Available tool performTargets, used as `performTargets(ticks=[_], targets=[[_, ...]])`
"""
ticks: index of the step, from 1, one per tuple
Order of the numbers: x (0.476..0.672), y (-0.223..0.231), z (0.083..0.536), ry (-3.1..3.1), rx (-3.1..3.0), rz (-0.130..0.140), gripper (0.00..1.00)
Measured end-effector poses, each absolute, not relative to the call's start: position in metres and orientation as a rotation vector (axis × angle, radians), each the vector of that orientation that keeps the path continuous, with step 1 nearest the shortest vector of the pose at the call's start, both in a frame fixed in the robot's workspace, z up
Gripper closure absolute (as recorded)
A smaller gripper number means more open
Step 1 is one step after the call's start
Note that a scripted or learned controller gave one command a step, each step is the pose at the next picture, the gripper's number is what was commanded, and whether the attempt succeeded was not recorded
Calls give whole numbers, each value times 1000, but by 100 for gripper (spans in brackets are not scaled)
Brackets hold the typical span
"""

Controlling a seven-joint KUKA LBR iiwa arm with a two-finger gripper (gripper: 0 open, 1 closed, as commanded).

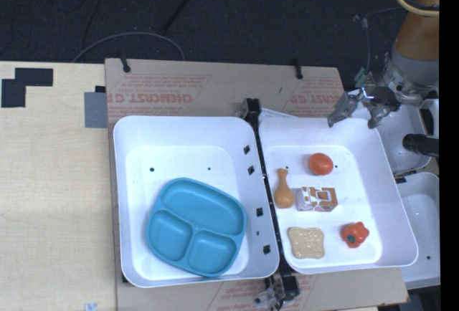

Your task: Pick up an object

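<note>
cardboard (215, 91) partly under bins (183, 132)

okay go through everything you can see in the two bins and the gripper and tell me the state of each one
Gripper: open, holding nothing, above right bin's far edge.
Blue tray: flat in left bin.
Tomato: loose, right bin.
Orange bottle: lying down.
Brown box: lying beside bottle.
Toast: flat.
Red pepper: loose, near corner.

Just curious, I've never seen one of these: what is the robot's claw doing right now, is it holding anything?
Gripper: open, its fingers spread apart with nothing between them, above the far edge of the right bin.
</note>
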State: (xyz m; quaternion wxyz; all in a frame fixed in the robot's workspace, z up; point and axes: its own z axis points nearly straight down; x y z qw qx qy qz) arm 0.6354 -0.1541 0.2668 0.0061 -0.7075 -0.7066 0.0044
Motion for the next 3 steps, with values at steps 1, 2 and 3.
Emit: performTargets(ticks=[1, 2, 3], targets=[[637, -154, 275, -2220, -2219, 2, 0], [634, -148, 212, -2217, -2216, 7, 0], [630, -138, 153, -2218, -2215, 7, 0]])
